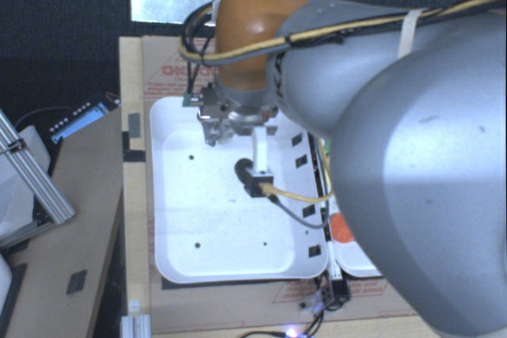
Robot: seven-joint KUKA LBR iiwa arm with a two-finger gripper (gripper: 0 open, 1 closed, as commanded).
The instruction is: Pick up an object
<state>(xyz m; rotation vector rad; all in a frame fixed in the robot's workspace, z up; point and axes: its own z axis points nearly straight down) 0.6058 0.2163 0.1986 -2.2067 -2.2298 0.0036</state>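
Here, the grey arm [412, 131] reaches across the desk [135, 202] from its right edge, with the orange band [253, 20] just above the hand [215, 131]. The hand hangs low over the far part of the left bin [198, 210], toward the desk's far edge. Whether the hand is wide or narrow cannot be told. A small orange object [341, 230] lies in the right bin [358, 265] toward the desk's near edge, close to the left bin and partly hidden by the arm.
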